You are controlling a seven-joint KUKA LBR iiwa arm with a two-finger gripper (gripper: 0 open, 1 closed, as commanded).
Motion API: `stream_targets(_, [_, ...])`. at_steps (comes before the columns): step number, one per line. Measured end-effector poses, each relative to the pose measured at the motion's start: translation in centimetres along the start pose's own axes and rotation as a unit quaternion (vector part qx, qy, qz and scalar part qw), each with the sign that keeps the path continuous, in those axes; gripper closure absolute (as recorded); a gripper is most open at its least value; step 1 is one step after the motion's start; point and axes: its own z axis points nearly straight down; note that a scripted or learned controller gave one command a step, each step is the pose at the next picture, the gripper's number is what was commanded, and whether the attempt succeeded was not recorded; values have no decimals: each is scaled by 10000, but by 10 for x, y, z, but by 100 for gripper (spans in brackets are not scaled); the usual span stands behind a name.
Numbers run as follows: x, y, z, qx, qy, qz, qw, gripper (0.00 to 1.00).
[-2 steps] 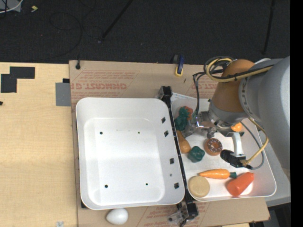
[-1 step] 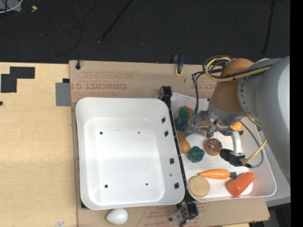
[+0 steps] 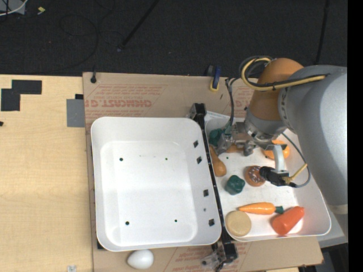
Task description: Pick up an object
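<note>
My gripper (image 3: 231, 143) is low in the back left part of the right bin (image 3: 317, 220), under the grey wrist with its orange band. A dark teal object (image 3: 215, 135) lies just left of it, partly hidden by it. A tan-orange oval piece (image 3: 218, 166) rests in front of the gripper by the bin's left wall. Further forward are a green lump (image 3: 235, 184), a chocolate doughnut (image 3: 254, 175), a carrot (image 3: 259, 208), a round tan biscuit (image 3: 239, 223) and a red-orange fruit (image 3: 287, 220). An orange item (image 3: 281, 151) peeks out behind the arm.
The left bin (image 3: 102, 152) stands beside the right one, with a black divider (image 3: 205, 163) between them. A white egg (image 3: 140, 259) lies on the bench in front of the left bin. A blue clamp (image 3: 214, 79) grips the cardboard's back edge. Cables hang around the wrist.
</note>
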Motion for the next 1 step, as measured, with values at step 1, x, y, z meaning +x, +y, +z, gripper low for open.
stream_targets(1, [0,0,0,-14,-4,-4,10000,0])
